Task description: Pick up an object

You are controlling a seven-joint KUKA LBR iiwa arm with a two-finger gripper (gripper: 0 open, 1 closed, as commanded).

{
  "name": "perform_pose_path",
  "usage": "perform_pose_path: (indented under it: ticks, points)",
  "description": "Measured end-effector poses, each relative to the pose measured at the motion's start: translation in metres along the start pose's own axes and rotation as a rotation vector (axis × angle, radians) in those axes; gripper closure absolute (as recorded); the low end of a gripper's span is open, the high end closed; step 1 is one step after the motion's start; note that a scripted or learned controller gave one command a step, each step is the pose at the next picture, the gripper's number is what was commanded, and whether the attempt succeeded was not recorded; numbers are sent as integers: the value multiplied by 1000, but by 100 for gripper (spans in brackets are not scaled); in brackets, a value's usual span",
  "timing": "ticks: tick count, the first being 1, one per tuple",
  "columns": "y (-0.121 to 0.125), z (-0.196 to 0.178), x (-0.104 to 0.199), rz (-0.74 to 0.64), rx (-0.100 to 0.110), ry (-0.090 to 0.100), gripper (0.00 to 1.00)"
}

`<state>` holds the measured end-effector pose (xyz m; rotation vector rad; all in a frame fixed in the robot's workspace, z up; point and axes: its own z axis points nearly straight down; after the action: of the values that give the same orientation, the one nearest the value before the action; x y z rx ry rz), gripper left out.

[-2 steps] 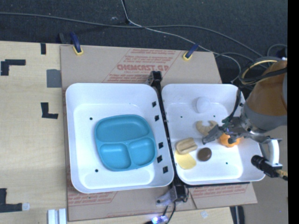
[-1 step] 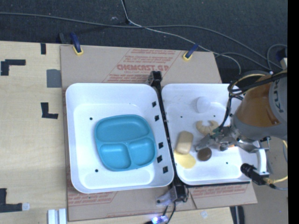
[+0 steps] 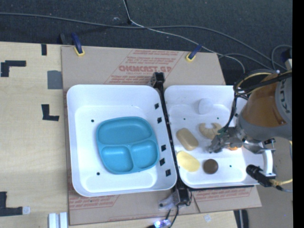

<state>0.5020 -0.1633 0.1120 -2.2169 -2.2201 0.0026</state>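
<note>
The right bin [image 3: 190, 96] holds several small items. A tan oblong piece [image 3: 187, 139] lies left of centre, with a yellow rounded piece [image 3: 189, 162] just below it. A brown ball [image 3: 210, 166] rests near the front wall. A pale beige lump [image 3: 207, 129] and a white round object [image 3: 205, 106] lie further back. My gripper [image 3: 218, 144] hangs low over the bin's right half, just right of the beige lump and above the brown ball. A small orange thing [image 3: 232, 147] shows beside the gripper, partly hidden by it.
The left bin [image 3: 78, 99] holds a blue divided plate [image 3: 127, 144]. A black divider [image 3: 164, 127] runs between the bins. The grey arm with its orange band [image 3: 266, 110] covers the right bin's right wall. Cables cross the dark area behind.
</note>
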Motion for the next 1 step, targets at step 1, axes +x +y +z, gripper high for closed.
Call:
perform_pose_path:
  ticks: [1]
  points:
    - [-7, -60, -2, 1, -8, -3, 100]
